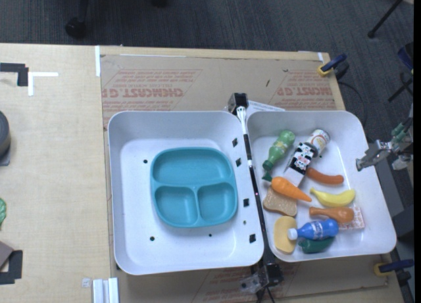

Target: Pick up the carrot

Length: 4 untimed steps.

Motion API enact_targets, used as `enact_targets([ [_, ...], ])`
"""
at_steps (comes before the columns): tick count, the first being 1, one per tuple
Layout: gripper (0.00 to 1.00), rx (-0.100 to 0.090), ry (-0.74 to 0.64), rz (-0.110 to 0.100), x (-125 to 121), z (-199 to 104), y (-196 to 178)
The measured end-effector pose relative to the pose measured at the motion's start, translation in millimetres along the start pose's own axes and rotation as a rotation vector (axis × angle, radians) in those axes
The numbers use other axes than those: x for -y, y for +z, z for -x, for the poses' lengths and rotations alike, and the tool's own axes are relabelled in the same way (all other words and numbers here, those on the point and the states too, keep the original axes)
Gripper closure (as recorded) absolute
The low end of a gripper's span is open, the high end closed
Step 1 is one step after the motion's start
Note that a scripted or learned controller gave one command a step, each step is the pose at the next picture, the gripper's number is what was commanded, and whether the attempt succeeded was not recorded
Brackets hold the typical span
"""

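Camera view: carrot (290,189) lies slantwise mid right bin (368,139), touching the bread slice (279,204) and near the banana (333,197), while the gripper (381,154) hangs at that bin's right rim, finger state unclear, seemingly parked clear before approach.

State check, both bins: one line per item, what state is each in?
carrot: lying flat in right bin, untouched, tip over bread slice
bread slice: flat, under carrot tip
banana: lying flat
green bottle: on its side
blue bottle: on its side
teal tray: upright in left bin, compartments bare
gripper: at right bin's right edge, nothing held
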State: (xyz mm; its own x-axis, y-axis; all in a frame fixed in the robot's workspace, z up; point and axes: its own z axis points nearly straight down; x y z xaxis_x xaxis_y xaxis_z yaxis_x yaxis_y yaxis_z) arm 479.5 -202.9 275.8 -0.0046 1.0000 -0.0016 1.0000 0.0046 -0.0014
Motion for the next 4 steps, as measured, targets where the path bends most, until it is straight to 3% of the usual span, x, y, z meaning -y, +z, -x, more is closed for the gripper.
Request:
enact_targets([
  [1,0.00,-0.002,-0.015,-0.001,1.2,-49.2,152.0],
  [2,0.00,-0.003,-0.030,0.006,-31.9,-104.1,181.9],
  [3,1.00,-0.005,-0.025,0.007,-33.3,-103.6,172.5],
  [4,1.00,0.001,0.205,-0.002,-89.2,-171.4,84.5],
])
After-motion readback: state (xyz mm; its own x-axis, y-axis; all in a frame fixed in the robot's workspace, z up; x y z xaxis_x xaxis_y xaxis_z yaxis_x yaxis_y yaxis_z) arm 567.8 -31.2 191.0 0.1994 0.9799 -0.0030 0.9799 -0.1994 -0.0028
